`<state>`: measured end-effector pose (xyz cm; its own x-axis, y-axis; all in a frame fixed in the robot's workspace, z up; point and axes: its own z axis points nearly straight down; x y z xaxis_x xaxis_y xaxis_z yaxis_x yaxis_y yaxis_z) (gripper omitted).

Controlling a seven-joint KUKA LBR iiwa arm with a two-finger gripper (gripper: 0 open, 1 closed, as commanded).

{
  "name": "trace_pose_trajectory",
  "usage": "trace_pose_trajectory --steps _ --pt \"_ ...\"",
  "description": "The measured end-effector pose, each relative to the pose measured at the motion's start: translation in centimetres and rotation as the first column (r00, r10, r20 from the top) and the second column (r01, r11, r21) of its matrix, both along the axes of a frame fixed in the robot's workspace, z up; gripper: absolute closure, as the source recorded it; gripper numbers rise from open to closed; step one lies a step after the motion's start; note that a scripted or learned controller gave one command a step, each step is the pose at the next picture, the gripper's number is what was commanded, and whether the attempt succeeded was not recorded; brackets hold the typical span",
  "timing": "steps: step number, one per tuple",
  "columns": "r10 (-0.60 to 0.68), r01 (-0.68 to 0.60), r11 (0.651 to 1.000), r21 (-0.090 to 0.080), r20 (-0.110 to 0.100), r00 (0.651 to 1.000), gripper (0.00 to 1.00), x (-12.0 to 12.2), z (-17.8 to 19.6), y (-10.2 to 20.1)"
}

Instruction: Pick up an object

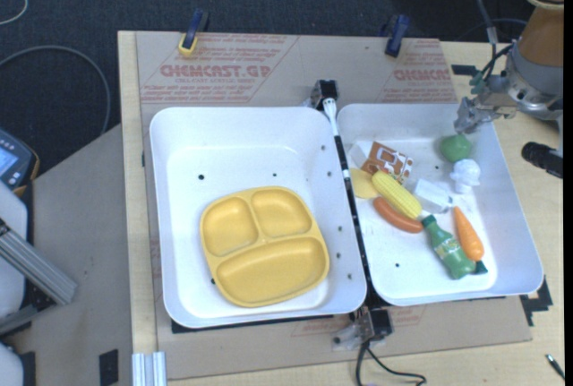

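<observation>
The arm comes in from the right, and its jaws sit over the far right corner of the right bin, just above the rim. They are small and partly blurred, so I cannot tell how wide they stand, and nothing shows between them.

Taking the right bin as the landmark: a green ball lies in its far right part, just below the jaws, apart from them as far as I can see. A white crumpled piece lies just in front of the ball. Toward the bin's middle lies a small brown and white packet, and in front of that a corn cob slants across a red sausage. A pale yellow piece touches the cob near the bin's left wall. Near the front right of the bin a green bottle lies on its side, with an orange carrot just beside it on the right.

To the left of that bin, touching it wall to wall, is the left bin. A yellow plate with three compartments lies flat in its front half.

Both bins rest on a brown board clamped to the bench at its far edge by two clips.
</observation>
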<state>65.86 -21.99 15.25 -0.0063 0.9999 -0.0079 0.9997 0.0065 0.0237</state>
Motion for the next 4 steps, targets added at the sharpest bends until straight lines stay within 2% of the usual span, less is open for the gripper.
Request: trace_pose_trajectory --steps 2,3,4 --pt "0.002 -0.002 1.0 -0.005 0.008 1.0 1.0 0.2 2.1 -0.1" --pt "-0.005 0.005 1.0 0.006 -0.024 1.0 1.0 0.0 -2.0 -0.4" --pt "-0.004 0.004 1.0 0.003 -0.017 1.0 1.0 0.1 -0.6 -0.4"
